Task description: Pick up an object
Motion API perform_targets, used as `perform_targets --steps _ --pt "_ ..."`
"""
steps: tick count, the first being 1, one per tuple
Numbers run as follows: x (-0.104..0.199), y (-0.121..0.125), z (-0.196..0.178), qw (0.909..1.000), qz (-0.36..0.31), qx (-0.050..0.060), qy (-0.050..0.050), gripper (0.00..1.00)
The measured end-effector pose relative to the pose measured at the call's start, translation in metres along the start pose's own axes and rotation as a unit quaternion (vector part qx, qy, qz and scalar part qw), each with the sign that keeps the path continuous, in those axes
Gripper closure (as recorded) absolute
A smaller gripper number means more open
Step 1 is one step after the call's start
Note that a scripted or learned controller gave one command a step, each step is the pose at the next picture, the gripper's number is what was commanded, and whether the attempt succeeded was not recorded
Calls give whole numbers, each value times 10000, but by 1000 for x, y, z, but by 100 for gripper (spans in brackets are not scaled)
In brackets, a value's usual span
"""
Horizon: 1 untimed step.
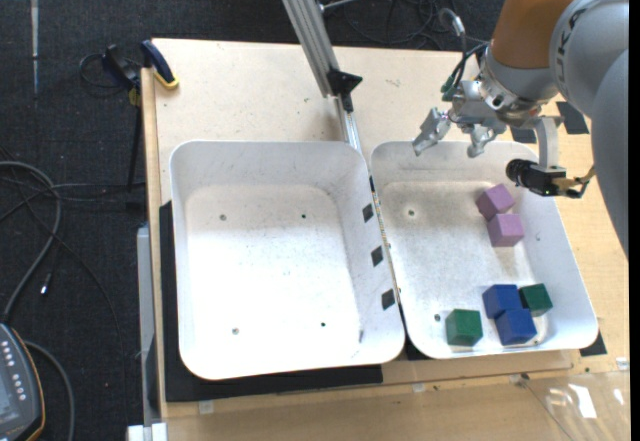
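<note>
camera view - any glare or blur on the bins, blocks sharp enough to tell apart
Camera view: even, soft light; left bin bright white but speckles still readable, no hard glare. Purple blocks, blue blocks and green block look crisp. Gripper is slightly soft; shadows are faint.

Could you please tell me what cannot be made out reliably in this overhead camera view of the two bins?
- The two-finger gripper above the right white bin: too small and blurred to judge its opening.
- The two blue blocks: they touch, so their shared edge is unclear.
- The dark green block: partly covered by a blue block.
- The grey arm: cut off by the right edge.
</note>
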State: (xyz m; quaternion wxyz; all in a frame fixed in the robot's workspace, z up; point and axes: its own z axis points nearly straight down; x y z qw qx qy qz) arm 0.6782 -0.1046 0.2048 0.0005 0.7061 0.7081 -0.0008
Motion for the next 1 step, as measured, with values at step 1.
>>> perform_targets --steps 1 --pt "-89 -19 109 10000 45 31 0 0"
